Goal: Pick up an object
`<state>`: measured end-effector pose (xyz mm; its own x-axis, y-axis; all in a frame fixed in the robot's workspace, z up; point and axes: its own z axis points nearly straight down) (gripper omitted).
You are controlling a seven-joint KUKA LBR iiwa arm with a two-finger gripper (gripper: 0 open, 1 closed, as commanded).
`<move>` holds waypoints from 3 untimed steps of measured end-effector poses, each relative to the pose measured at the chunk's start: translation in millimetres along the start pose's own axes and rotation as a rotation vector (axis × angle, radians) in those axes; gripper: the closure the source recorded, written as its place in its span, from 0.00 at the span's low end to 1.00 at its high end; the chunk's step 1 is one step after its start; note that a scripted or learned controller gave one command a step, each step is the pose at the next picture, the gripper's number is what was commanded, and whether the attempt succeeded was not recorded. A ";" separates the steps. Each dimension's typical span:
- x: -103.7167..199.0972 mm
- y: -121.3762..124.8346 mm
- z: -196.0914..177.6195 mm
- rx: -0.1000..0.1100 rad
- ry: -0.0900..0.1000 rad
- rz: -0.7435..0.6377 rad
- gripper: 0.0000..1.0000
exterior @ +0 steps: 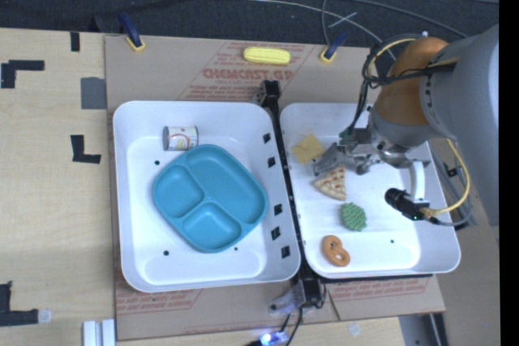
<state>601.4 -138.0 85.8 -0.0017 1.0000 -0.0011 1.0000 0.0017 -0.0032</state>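
Note:
In the right bin [422, 259] lie a yellow cheese-like slab [307, 148], a pizza slice [332, 184], a green knobbly piece [353, 216] and a glazed doughnut [335, 250]. My gripper [334, 161] reaches in from the right and hangs low over the bin's upper left, its tips between the yellow slab and the pizza slice, right at the slice's upper edge. I cannot see whether anything sits between the tips.
The left bin [134, 243] holds a blue divided plate [209, 197] and a small can [180, 138] lying on its side. A yellow corn cob [266, 55] rests on the cardboard behind the bins. A black clip rail [280, 174] runs between the bins.

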 end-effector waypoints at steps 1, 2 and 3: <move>0.4 0.7 -12.9 -0.002 0.000 -0.001 1.00; 3.8 9.6 -60.1 -0.006 0.001 0.000 1.00; 6.3 14.6 -103.4 -0.006 0.001 0.000 1.00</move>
<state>616.3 -131.6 189.1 -0.0016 1.0000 -0.0003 1.0000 0.0016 0.0025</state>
